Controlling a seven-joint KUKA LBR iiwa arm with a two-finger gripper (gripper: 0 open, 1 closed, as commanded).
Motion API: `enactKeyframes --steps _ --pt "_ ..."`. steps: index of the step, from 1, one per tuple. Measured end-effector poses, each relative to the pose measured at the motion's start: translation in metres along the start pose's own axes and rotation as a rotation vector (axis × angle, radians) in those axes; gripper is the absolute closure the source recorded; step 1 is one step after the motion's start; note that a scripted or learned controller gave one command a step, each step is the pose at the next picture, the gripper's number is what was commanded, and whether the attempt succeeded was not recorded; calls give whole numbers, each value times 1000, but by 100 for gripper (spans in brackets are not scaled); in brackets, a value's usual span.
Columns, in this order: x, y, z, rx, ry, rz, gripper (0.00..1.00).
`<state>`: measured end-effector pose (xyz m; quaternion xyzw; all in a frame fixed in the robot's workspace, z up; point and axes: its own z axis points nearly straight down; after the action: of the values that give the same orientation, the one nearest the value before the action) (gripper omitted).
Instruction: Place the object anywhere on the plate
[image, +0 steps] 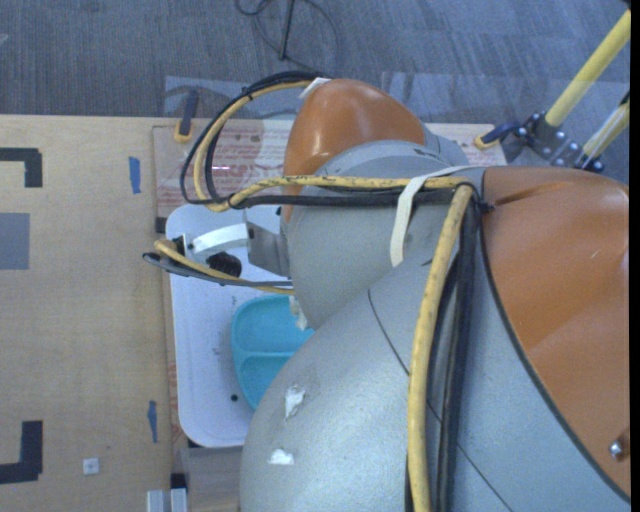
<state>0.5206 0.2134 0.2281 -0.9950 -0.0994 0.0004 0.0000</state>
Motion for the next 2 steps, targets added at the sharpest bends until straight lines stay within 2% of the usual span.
enactKeyframes --steps 1,2 --pt "29 100 -136 -1 -3 -201 100" --pt "92 123 -206 0 1 -35 100"
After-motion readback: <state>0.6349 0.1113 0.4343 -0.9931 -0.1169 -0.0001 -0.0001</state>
